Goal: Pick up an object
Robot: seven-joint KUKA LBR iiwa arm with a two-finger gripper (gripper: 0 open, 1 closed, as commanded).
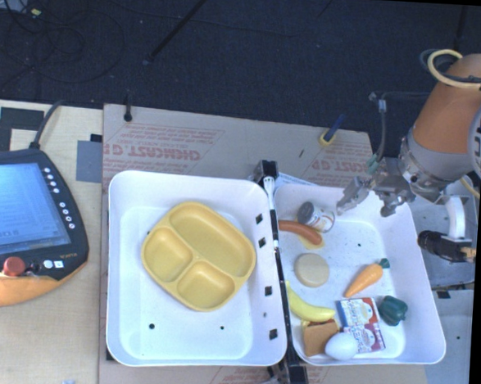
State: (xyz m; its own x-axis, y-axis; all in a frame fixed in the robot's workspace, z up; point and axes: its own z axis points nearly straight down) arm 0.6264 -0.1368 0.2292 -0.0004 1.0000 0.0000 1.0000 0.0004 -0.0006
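Hotdog (pixel 300 231) partly behind can (pixel 308 211).

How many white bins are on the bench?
2. The left bin holds a yellow divided plate. The right bin holds the toy food, like the carrot and banana.

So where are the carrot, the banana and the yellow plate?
carrot (pixel 364 279), camera view, middle of its orange body.
banana (pixel 308 307), camera view, middle of its curve.
yellow plate (pixel 170 217), camera view, its upper rim.
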